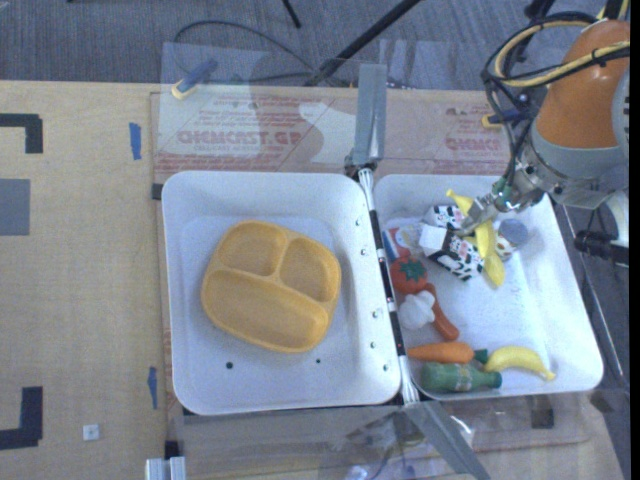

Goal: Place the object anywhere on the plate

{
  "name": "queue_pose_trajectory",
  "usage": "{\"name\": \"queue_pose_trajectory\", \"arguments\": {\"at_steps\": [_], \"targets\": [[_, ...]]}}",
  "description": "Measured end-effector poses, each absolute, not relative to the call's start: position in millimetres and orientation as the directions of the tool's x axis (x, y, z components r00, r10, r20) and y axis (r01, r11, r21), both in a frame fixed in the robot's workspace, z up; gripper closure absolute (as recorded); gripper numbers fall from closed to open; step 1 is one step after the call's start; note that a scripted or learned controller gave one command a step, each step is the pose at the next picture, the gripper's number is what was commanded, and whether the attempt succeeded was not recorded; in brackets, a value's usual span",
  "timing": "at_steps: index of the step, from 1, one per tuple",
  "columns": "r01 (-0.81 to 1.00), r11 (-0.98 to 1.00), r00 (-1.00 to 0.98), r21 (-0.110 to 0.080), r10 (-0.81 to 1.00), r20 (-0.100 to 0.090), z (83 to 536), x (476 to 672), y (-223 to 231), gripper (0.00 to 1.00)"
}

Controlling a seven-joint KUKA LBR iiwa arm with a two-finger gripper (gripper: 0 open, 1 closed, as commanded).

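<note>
Sitting in the right bin (560, 298) is a jumble of toy food, and the gripper (480, 216) is hanging right over the upper part of it, so my guess is the thing being picked is the black-and-white toy cow (455, 256) or the long banana (487, 240) lying just beside it; honestly can't tell which one, they're touching each other and the arm is coming down right on top of both; can't tell if anything is actually being gripped either, that part is too small and busy to read.

The plate (270, 285) is sitting in the left bin (190, 208), well apart from the gripper, straight off to the left in the camera view across the divider between the bins; that's the direction the whole carry is going to depend on, I'd say; the plate has three compartments and nothing is lying in them.

The long banana is running roughly top to bottom, tilted a little, so a grab across its narrow side looks like the sensible approach.

Further down the right bin, a carrot (441, 351), a green bottle (458, 376) and a second banana (520, 360) are lying near the bottom edge; a white mushroom-looking thing (416, 310) and something red (408, 274) are sitting by the divider.
</note>
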State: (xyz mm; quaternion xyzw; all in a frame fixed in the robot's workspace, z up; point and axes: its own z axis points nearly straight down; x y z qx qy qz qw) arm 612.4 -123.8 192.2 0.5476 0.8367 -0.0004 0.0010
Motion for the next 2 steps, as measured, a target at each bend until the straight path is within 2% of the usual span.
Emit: {"name": "queue_pose_trajectory", "arguments": {"at_steps": [1, 2], "targets": [[0.917, 0.400, -0.400, 0.001, 0.917, -0.002, 192, 612.4, -124, 0.00], [0.905, 0.425, -0.425, 0.000, 0.905, 0.000, 160, 615.5, -140, 0.00]]}}
